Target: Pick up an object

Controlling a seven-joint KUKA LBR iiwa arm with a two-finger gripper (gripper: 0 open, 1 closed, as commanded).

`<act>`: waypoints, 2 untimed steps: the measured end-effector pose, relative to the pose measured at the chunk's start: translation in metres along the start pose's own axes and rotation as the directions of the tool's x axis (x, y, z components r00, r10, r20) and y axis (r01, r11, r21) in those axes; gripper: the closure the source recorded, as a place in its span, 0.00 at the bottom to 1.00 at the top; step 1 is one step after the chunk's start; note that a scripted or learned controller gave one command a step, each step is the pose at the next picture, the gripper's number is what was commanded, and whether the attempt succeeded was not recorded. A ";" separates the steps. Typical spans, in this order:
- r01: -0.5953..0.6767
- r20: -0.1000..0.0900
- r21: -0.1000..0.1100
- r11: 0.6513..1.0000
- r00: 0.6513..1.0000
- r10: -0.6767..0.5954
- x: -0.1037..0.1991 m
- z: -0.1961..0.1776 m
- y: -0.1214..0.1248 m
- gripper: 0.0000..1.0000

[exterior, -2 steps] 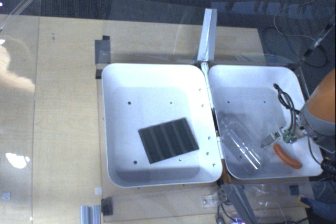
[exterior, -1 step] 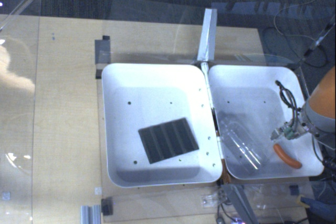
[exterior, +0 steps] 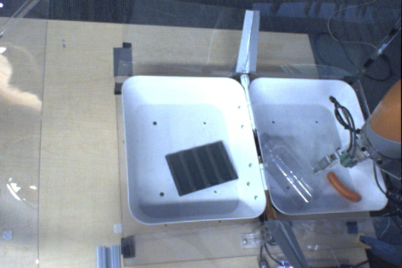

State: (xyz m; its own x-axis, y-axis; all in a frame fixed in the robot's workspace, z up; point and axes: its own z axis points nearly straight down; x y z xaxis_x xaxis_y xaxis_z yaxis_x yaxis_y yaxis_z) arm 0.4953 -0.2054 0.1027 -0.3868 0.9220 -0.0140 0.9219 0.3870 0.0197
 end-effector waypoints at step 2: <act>-0.091 -0.009 0.016 0.996 0.996 0.092 0.055 -0.058 0.018 0.00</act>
State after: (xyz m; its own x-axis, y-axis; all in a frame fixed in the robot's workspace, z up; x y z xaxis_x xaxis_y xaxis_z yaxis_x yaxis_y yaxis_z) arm 0.4890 -0.1470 0.1599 -0.3010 0.9536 -0.0027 0.9536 0.3010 0.0050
